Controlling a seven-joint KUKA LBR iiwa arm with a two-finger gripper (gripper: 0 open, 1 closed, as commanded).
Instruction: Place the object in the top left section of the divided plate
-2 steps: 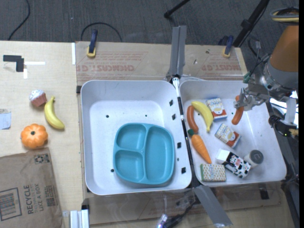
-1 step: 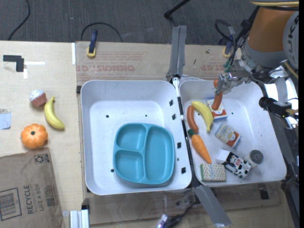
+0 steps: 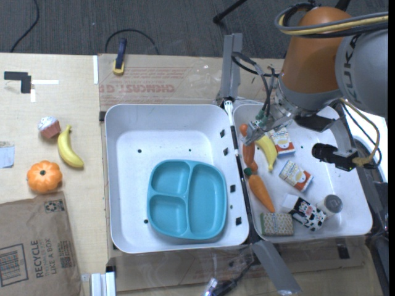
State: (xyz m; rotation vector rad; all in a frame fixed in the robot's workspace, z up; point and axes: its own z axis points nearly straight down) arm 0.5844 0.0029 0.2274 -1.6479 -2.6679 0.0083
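The divided plate in the left bin sits with all sections bare, so the task is barely begun: the pincer hovers over the right bin's banana, its grip state untellable.

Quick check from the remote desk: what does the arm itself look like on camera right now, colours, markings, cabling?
The arm is grey with a large orange band and part of KUKA lettering on the grey shell. Yellow and black cables loop over the top, and thin wires run down to the small gripper.
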